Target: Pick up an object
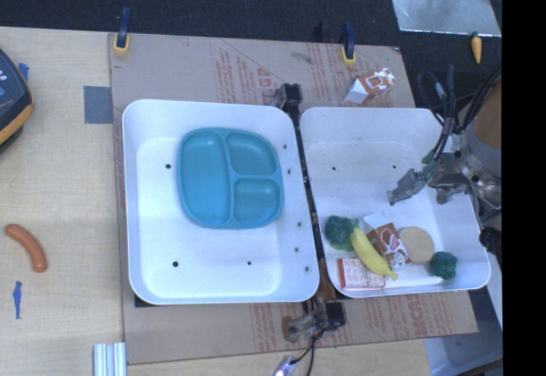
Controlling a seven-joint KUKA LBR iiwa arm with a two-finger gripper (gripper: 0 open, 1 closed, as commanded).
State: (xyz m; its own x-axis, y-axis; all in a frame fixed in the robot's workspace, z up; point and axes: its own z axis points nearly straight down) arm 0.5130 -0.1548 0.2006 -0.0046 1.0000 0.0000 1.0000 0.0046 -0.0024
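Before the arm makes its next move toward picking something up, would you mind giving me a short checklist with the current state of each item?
1. Objects within reach in the right bin: ok. A banana, a round tan piece and green items lie clustered along its near side.
2. Tool over the right bin: ok. It sits above bare bin floor, up from the cluster.
3. Tool aligned with a target: not ok. Nothing lies directly under it.
4. Tool free of any object: cannot tell from this view.
5. Target well separated: not ok. The banana touches the small carton beside it.
6. Blue divided plate out of the way: ok. It lies in the left bin.
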